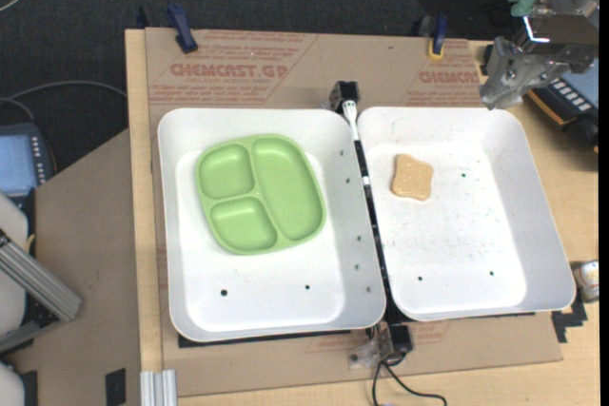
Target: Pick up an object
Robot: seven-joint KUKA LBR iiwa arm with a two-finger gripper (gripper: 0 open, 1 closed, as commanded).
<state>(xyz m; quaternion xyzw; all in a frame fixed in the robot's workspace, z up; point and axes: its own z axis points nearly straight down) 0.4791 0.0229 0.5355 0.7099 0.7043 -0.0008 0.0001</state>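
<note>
Fingers of the gripper (499, 88) hang over the far right corner of the right bin (476, 242), just outside its rim; they are blurred and grey, so whether they are parted or closed cannot be told, and nothing can be made out between them. The grey arm reaches in behind them from the right.

Largest is the counter (285, 62), a brown board with red print, lying under the right bin and reaching beyond it on every side. The right bin is a shallow white tray with rounded corners and a raised rim, its floor dusted with dark specks. Touching its left rim along a black seam is the left bin (181, 204), of the same size. A green plate (259, 193) with three compartments lies in the left bin, well apart from the right bin.

The task's object, a small tan piece (412, 177) shaped like a slice of bread, lies flat in the right bin's far left part, near the left rim. Bare floor surrounds it on all sides, widest toward the near and right rims.

Beyond the right bin's far rim, a small clamp (437, 38) grips the counter's edge.
</note>
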